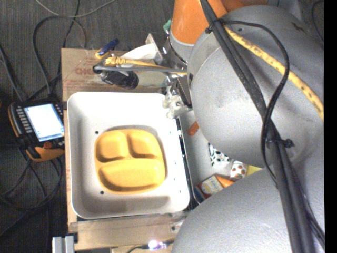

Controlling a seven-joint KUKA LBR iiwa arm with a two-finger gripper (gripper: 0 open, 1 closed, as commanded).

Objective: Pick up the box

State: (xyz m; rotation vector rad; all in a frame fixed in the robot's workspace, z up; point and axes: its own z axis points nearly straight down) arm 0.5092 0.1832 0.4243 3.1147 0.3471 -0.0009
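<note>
1. The grey KUKA arm with its orange band covers the right bin; its jaws are hidden, so their state cannot be told.
2. The shallow white plastic left bin holds a yellow divided tray.
3. A small orange-and-yellow box lies under the arm.

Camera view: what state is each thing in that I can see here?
Yellow tray: lying flat, right side up, in the left white bin.
Handheld screen: lit, on the floor left of the bench.
Arm: stretched over the right bin, covering most of it.
Small box: partly visible below the arm.
</note>
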